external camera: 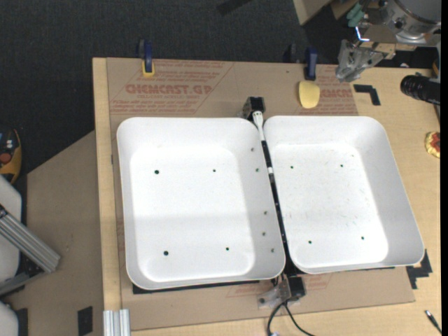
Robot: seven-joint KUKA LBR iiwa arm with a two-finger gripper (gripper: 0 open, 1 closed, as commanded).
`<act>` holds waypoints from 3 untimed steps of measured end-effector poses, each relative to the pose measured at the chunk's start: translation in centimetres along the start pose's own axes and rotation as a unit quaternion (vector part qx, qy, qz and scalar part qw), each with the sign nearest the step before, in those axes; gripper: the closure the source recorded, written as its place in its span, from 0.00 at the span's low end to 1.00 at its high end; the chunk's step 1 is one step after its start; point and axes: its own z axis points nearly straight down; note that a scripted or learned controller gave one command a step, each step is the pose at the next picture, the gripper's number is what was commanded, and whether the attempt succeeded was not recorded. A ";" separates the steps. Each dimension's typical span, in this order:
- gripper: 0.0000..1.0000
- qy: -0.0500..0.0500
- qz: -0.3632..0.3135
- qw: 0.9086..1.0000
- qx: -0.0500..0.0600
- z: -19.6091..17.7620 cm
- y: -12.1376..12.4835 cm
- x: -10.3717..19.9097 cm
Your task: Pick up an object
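A small pale yellow object [309,94] lies on the brown board just beyond the far left corner of the right bin [392,187], outside both bins. My gripper [349,64] hangs at the top right, above the board's back edge, a little to the right of the yellow object and higher than it. Nothing shows in the gripper. The left bin [126,187] sits beside the right one, their rims touching along the middle.
Two blue clamps [145,50] [311,60] grip the board's back edge. A black bracket [254,106] sits where the bins meet at the back, and cables [283,301] lie at the front. Black gear [420,87] and a red-yellow item [435,143] sit at the right edge.
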 end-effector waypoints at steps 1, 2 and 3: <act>1.00 0.001 0.001 1.000 0.012 11.6 1.4 3.7; 1.00 0.000 0.004 1.000 0.005 7.5 -0.3 1.5; 1.00 0.000 0.004 1.000 0.003 2.8 -2.0 0.6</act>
